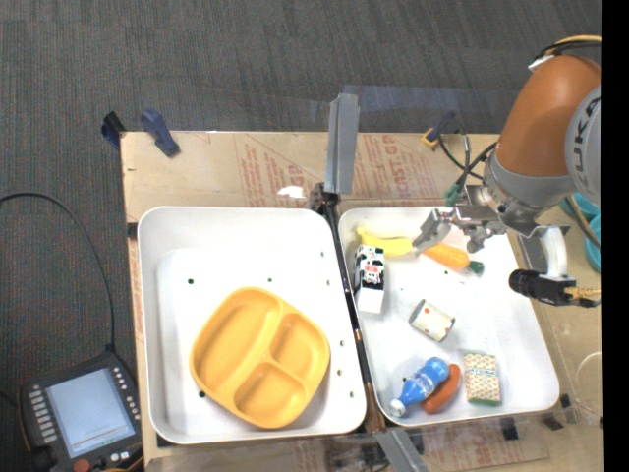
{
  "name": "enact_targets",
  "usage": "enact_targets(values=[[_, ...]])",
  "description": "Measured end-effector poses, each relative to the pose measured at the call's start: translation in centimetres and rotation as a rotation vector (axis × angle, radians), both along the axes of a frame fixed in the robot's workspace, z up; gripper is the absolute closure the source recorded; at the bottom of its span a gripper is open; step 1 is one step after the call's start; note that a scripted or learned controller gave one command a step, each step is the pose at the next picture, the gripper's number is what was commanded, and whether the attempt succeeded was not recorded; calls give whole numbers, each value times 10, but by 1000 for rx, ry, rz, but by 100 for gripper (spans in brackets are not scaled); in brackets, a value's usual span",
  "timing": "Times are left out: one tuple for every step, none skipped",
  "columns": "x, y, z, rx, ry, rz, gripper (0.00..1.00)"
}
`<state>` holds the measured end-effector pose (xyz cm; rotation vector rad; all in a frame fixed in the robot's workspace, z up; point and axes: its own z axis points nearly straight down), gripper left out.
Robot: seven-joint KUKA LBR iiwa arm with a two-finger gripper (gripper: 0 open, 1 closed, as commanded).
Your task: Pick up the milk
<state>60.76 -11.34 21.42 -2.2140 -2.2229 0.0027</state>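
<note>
The milk (371,275) is a small white carton with a black cow pattern. It lies at the left edge of the right bin (526,337), close to the divider. My gripper (454,232) hangs over the top of that bin, to the right of the carton and beyond it, just above an orange carrot (449,256). The fingers are spread open and hold nothing. A clear gap separates the gripper from the milk.
A yellow banana (384,243) lies just above the milk. Further down the right bin are a small tan can (430,320), a blue bottle (420,386), a sausage (444,390) and a cracker box (482,378). The left bin (167,239) holds a yellow divided plate (260,355).
</note>
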Motion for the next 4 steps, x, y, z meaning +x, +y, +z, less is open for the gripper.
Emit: enact_targets(values=[[36,-57,-104,-3,-14,34,0],[40,-91,-125,7,-5,-140,0],[37,-90,-118,4,7,-136,100],[35,-7,-27,0,-5,-27,100]])
